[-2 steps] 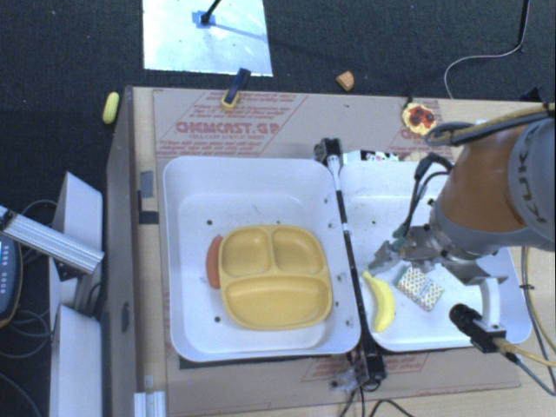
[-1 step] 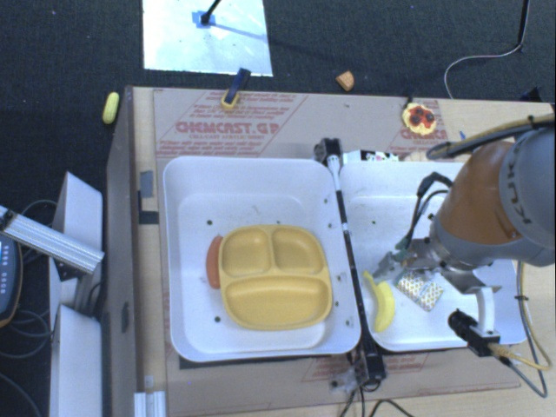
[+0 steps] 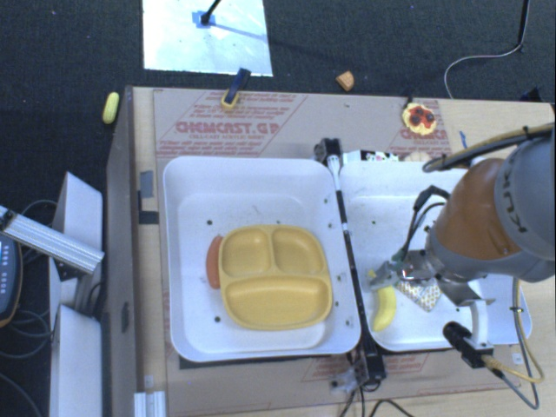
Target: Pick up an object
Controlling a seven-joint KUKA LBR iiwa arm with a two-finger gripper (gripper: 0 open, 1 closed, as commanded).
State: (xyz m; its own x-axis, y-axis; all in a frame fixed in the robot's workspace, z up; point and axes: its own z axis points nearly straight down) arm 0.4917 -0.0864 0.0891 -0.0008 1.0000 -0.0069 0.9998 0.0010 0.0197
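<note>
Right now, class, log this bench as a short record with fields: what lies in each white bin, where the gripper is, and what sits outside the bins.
left bin: yellow three-compartment plastic tray; orange carrot-like piece at its left edge
right bin: yellow banana near the divider
gripper: low over the right bin, just above the banana; grasp unclear
arm: grey with orange band, reaching over the right bin
outside bins: small yellow item on the dark floor

Even, fairly bright overhead light; the two white bins (image 3: 261, 176) are near overexposed, with little surface detail. A metal plate (image 3: 207, 23) on the dark floor beyond the bench's far edge shows soft glare. Shadows are faint and short. Overall sharpness is modest, with grainy texture in the dark floor
</note>
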